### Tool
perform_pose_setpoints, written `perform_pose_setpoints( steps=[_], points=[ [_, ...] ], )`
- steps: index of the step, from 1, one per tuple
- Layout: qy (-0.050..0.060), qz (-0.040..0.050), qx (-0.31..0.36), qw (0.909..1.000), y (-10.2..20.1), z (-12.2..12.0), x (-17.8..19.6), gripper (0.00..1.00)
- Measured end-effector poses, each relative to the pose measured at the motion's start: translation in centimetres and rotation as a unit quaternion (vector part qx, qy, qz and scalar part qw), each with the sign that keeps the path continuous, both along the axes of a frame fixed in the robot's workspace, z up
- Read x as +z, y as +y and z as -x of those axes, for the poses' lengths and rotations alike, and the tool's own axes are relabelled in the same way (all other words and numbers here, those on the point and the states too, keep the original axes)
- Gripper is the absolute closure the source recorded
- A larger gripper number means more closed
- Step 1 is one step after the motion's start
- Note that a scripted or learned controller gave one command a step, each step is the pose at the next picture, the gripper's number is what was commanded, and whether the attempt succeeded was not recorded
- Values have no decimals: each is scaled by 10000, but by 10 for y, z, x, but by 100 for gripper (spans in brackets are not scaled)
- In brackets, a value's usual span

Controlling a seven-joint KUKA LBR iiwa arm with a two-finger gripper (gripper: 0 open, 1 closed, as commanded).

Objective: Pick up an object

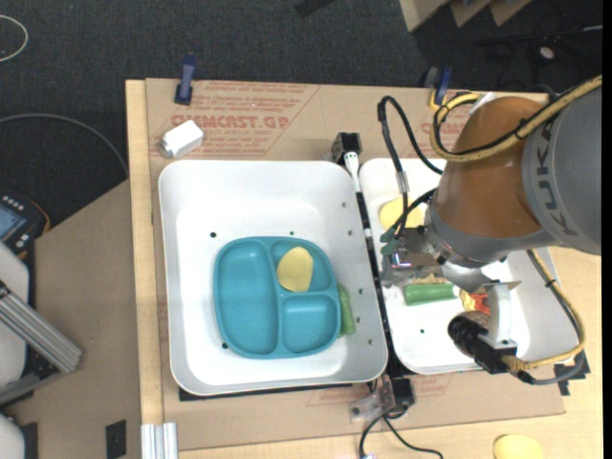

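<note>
The arm's orange band and grey wrist hang over the right bin (430, 347) and hide most of it. My gripper (406, 261) is low near that bin's left wall, its tips lost among cables and metal parts. A green block (427, 294) lies just below the gripper, and a yellow object (390, 212) peeks out above it. Something orange-red (473, 301) lies right of the green block. In the left bin (191, 208) a teal divided tray (263, 299) carries a yellow oval piece (295, 269), with a green item (345, 311) at its right edge.
A black clamp (346, 146) sits at the top of the divider between the bins. A small white block (182, 140) and a blue clip (185, 77) rest on the cardboard at the upper left. Black cables loop above the right bin.
</note>
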State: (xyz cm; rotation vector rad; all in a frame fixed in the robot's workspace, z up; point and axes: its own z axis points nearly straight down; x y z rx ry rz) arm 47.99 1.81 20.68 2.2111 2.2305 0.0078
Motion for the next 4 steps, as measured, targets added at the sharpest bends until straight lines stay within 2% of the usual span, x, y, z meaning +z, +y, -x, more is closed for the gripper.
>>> perform_pose_setpoints(
  steps=[1,2,3,4],
  points=[
    [-38,-11,5,10000,63,-1,102,100],
    [-63,15,-70,10000,2,-1,220,100],
    [86,21,-60,9999,-12,2,98,100],
    [56,5,-15,10000,48,-10,63,100]
  ],
)
